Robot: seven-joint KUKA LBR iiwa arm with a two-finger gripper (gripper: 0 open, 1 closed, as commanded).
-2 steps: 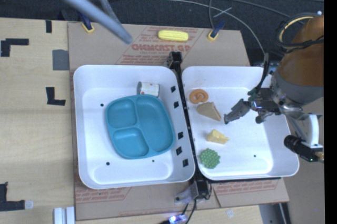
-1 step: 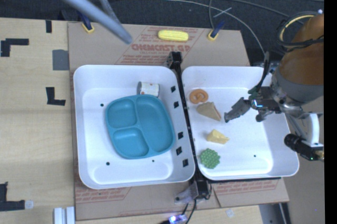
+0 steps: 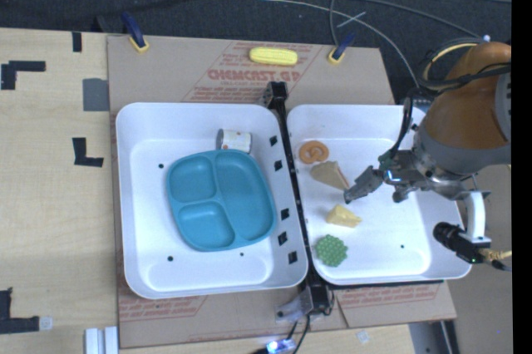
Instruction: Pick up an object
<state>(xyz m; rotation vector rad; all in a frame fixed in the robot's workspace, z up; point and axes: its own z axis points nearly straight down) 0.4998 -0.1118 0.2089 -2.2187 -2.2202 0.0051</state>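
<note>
Item: yellow wedge, right bin, just below the gripper. Judged light, rigid, smooth plastic; pinch across flat faces. Gripper spread, holding nothing. Neighbours: tan wedge, green cluster.

The grey arm with its orange band enters from three o'clock. Its dark two-finger gripper points toward eight o'clock, hanging low.

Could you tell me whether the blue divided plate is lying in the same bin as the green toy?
No, the blue divided plate lies in the left bin, while the green toy sits in the right bin.
</note>
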